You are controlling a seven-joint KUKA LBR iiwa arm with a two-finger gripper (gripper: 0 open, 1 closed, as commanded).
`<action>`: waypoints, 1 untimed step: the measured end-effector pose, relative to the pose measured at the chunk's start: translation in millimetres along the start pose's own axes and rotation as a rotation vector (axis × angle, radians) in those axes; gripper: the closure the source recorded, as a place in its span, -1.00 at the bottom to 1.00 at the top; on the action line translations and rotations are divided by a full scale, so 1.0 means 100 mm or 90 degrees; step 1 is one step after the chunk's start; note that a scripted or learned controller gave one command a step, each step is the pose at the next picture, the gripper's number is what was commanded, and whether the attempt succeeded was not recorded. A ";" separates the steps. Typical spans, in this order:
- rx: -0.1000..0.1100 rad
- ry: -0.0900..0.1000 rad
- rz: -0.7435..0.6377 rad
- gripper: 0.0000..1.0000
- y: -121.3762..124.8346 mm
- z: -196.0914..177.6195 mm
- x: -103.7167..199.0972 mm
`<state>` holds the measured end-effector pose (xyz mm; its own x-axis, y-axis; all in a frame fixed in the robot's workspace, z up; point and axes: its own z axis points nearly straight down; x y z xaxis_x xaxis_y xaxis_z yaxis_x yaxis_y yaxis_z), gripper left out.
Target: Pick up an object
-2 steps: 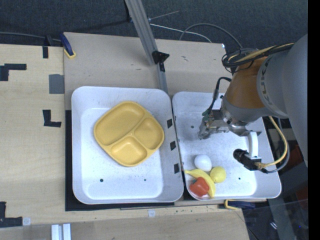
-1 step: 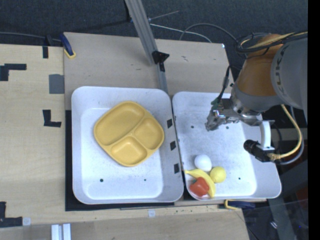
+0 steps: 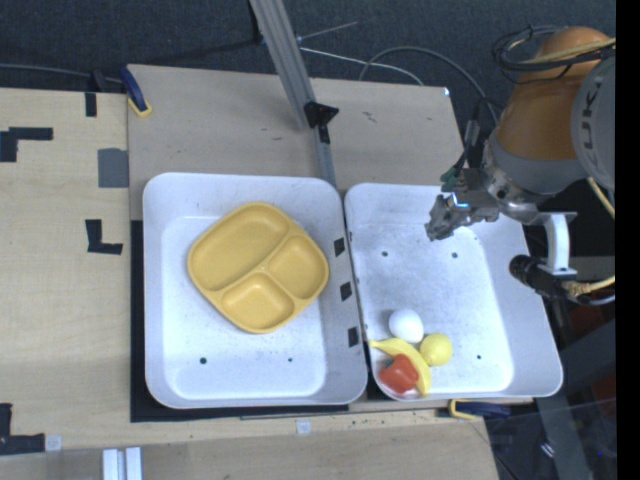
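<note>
The gripper [image 3: 442, 223] hangs over the far part of the right bin [image 3: 480, 268] with nothing in it; whether it is open or closed I cannot tell. Toward that bin's near edge huddle a white ball [image 3: 405, 324], a yellow ball [image 3: 436, 348], a banana [image 3: 412, 354] and a red piece [image 3: 400, 373]. Beside the right bin, the left bin [image 3: 175, 298] carries a yellow divided plate [image 3: 257, 265] on the desk [image 3: 60, 268].

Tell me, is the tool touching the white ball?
Apart. The camera view shows the tool near the right bin's far end and the white ball near its front, with bare bin floor between them.
</note>
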<state>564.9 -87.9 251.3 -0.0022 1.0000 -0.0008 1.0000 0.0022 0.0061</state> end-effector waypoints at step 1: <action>0.003 0.001 0.000 1.00 0.01 -0.16 0.00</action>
<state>565.3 -87.4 267.4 -0.0020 1.0000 0.0001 1.0000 0.0020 0.0006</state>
